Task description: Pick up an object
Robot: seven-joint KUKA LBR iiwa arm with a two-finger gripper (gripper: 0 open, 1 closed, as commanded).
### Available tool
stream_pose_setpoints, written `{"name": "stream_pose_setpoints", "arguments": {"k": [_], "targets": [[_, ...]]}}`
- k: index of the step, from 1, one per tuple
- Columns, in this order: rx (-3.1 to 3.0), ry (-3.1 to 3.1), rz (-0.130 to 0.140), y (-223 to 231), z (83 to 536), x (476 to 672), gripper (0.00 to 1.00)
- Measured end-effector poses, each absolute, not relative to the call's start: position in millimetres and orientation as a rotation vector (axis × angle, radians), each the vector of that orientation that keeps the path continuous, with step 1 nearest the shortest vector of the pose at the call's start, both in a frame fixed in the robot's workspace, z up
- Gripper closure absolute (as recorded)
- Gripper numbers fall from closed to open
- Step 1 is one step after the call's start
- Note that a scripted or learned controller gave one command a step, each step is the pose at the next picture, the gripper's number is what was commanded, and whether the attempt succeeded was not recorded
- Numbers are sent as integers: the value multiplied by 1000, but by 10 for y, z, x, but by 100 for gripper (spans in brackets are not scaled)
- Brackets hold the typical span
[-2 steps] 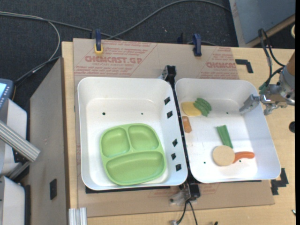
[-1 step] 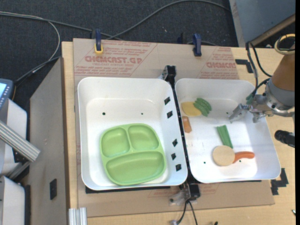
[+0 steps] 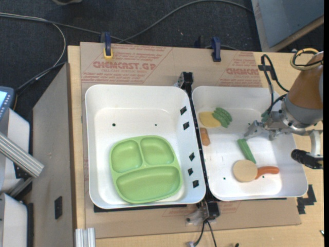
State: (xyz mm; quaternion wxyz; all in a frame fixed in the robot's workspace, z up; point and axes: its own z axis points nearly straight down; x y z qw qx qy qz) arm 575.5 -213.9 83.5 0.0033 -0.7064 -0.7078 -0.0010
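The right bin (image 3: 224,156) holds several toy foods. A yellow piece (image 3: 207,119) and a dark green pod (image 3: 222,116) lie at its far left, with a small orange piece (image 3: 204,136) by the left wall. Near the front lie a green stick (image 3: 246,150), a tan round disc (image 3: 244,170) and an orange-red carrot (image 3: 268,172) touching the disc. My gripper (image 3: 253,129) hangs low over the right half of this bin, just above and right of the green stick's far end. Nothing shows in its grasp.
The left bin (image 3: 133,109) carries a green divided plate (image 3: 146,168) in its front half. A black divider with clips (image 3: 189,133) runs between the bins. The grey arm with its orange band (image 3: 306,94) crosses the right bin's right rim. Cables lie behind the bench.
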Motion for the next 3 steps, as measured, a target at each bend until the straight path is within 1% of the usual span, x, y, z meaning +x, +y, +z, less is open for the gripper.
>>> {"name": "stream_pose_setpoints", "arguments": {"k": [1, 2, 3], "targets": [[-2216, -2223, -3, -2145, 962, 5762, 100], [-2225, -2228, -5, -2149, 1614, 5783, 100], [-2225, -2226, -4, -2210, 2098, 5734, 100]]}}
